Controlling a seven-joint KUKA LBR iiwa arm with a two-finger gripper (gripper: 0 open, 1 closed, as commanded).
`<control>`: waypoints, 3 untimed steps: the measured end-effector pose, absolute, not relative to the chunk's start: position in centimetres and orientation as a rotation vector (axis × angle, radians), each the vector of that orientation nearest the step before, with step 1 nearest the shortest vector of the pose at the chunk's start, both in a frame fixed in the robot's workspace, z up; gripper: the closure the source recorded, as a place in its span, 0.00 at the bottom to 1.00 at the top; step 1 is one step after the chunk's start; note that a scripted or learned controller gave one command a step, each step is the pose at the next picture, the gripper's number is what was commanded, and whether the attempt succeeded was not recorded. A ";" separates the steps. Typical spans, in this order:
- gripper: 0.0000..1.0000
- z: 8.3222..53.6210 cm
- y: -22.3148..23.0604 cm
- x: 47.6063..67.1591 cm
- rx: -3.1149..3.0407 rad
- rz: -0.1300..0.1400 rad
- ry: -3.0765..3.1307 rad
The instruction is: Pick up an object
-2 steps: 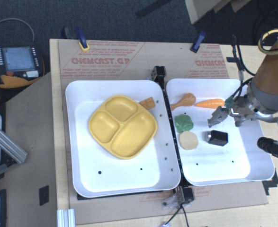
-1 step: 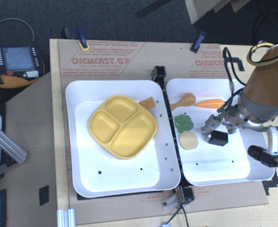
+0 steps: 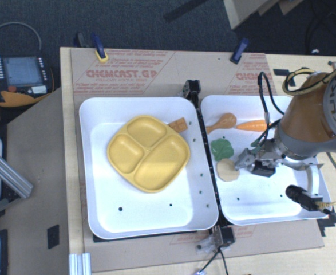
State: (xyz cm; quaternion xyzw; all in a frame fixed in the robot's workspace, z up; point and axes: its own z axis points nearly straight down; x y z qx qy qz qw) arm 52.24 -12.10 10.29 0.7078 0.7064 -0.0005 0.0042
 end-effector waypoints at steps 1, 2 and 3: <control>1.00 11.8 -12.3 52.5 2.215 0.004 2.204; 1.00 18.0 -12.1 53.2 2.215 0.006 2.219; 1.00 22.5 -12.1 53.4 2.215 0.005 2.219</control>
